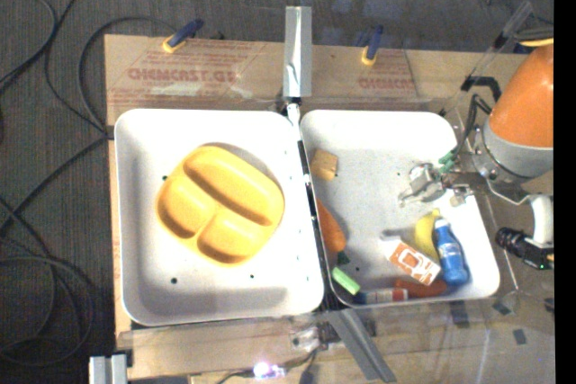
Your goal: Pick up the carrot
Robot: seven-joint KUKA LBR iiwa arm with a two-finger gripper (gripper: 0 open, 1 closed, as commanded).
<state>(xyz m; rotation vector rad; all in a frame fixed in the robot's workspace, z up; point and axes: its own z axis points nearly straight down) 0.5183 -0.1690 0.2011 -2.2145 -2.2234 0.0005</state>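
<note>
Overhead: two white bins, one carrot [331, 229], one gripper [423, 184]. Left bin [135, 283]: a single yellow divided tray [220, 202]. Right bin [378, 126]: carrot against the left wall, long axis roughly near-to-far, green end toward the near edge; also a tan block [324, 164], blue bottle [450, 254], yellow piece [426, 232], orange-and-white carton [414, 262], red marker [409, 291]. Gripper above the right bin, well apart from the carrot; jaws spread, gripping nothing.

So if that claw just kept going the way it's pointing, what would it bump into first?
The claw points left across the right bin. That line looks free over bare white floor as far as the bin's left wall; the carrot lies lower along that wall, likely off the line. Height is hard to judge.
</note>
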